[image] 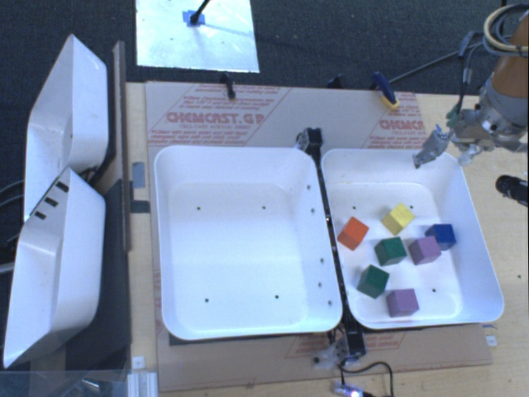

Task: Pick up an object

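Blocks sit clustered in the right shallow white bin (475, 246): an orange wooden cube (353, 232), a yellow cube (398, 218), a blue cube (442, 236), two green cubes (390, 251) (373, 281) and two purple cubes (424, 250) (402, 302). I see the blue cube nearest the bin's right wall, while the bin's far end lies bare. The left white bin (190, 304) offers open floor. My gripper (446, 145) hovers over the right bin's far right corner, well apart from the blocks; I cannot tell its state.
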